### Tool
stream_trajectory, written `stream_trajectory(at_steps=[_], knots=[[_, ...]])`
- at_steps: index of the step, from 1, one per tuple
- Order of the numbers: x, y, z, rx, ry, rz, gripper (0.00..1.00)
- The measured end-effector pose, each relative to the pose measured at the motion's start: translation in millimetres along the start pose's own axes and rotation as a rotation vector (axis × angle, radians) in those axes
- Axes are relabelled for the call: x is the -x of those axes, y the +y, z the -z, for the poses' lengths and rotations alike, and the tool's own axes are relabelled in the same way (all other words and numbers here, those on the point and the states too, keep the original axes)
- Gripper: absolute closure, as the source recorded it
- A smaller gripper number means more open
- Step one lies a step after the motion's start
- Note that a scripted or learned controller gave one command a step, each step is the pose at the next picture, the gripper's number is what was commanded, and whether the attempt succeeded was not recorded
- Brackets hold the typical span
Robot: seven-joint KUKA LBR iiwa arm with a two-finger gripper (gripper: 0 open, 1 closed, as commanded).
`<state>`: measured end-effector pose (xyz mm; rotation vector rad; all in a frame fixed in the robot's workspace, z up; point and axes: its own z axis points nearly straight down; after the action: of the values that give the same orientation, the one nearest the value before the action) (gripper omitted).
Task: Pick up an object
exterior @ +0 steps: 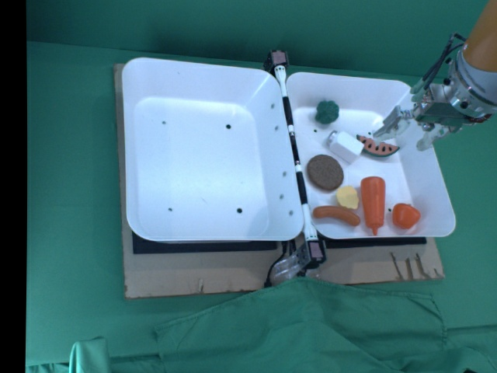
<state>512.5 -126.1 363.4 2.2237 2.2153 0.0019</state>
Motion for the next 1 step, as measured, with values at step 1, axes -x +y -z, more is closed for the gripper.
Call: stream_trajectory(at_steps=[1], knots=[[-37.3,-48.1,-67.5,-0.009,0.003,0.001,0.0]])
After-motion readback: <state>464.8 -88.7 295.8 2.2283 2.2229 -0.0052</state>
